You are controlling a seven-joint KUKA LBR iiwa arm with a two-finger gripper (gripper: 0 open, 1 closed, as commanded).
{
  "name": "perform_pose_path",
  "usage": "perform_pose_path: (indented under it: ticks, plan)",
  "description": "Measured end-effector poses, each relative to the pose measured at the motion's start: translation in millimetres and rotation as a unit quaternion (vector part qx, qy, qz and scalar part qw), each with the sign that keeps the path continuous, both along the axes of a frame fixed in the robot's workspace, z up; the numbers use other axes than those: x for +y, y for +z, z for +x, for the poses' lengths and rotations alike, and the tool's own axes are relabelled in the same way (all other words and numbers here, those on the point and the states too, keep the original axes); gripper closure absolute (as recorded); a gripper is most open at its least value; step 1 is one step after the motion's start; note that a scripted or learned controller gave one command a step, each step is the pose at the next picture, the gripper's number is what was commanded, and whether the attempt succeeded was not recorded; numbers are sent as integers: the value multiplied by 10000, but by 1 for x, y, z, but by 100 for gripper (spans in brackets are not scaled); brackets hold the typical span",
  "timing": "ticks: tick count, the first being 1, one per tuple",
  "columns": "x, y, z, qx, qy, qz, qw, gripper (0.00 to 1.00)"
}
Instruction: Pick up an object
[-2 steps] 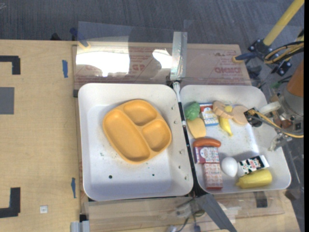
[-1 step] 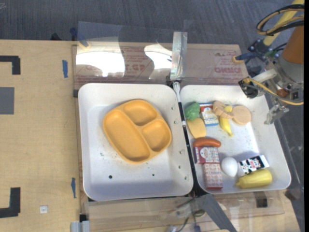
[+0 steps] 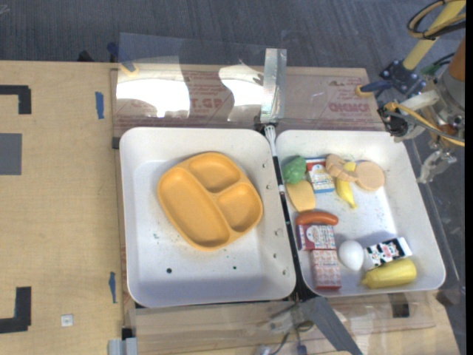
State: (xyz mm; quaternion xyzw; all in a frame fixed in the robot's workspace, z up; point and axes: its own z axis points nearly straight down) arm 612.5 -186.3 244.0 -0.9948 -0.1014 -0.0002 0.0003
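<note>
The right bin (image 3: 423, 211) is holding a crowd of small toy foods, any of which could be the object: a white egg (image 3: 351, 255), a yellow corn piece (image 3: 389, 274), a black-and-white carton (image 3: 388, 251), a sausage (image 3: 317, 218), 2 red packets (image 3: 322, 251), a banana (image 3: 345, 191), a green vegetable (image 3: 294, 170) and a tan round piece (image 3: 369, 176). All are looking light and rigid, probably smooth plastic, so the rounded ones may be slipping out of a pinch; the egg looks the trickiest, while the corn piece, lying near the front wall with some bare floor beside it, seems to be offering flatter flanks across its narrow width. The pieces along the divider are touching or nearly touching, leaving little room for fingers to drop between them. The right side of this bin is lying more open. The left bin (image 3: 140, 198) is carrying a yellow 3-part plate (image 3: 211, 198). The gripper (image 3: 434, 161) is hanging just outside the right bin's far right rim, holding nothing; I cannot tell its spread. The worktop (image 3: 52, 198) extends left.
</note>
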Motion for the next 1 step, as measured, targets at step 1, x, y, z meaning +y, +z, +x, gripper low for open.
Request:
perform_pose_path:
  ticks: [1]
  plan:
    - [-38, 6, 23, 21, -15, 2, 10000, 0]
